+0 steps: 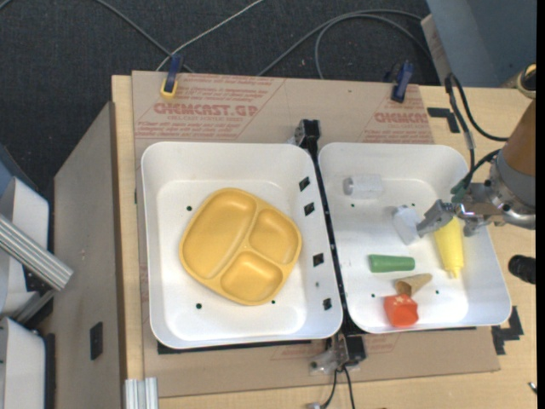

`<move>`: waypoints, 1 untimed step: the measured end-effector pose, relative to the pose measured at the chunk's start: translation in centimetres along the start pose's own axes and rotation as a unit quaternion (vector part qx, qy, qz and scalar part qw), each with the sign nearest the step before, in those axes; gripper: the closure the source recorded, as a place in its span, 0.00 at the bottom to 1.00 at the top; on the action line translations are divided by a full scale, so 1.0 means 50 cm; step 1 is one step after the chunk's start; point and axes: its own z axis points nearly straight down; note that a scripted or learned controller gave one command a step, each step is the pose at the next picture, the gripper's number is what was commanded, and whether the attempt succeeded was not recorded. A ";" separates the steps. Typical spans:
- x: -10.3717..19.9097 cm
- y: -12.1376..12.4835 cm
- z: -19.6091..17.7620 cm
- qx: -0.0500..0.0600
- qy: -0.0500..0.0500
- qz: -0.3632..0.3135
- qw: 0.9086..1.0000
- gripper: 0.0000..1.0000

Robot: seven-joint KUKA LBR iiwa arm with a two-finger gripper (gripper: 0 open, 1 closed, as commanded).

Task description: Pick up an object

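A yellow divided plate lies alone in the left bin, tilted a little, its three compartments bare. In the right bin, a clear cup lies on its side toward the far wall. Nearer the front, a green block lies flat, with a small brown wedge just beside it and a red object close to the near wall. A yellow bottle lies to the right of these, its nozzle pointing toward the near side. The gripper hangs over the bottle's far end, reaching in from the right; whether it is parted or closed, or grasps anything, cannot be told.
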 end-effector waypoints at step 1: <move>0.007 0.012 0.087 0.001 0.001 0.000 1.000 0.00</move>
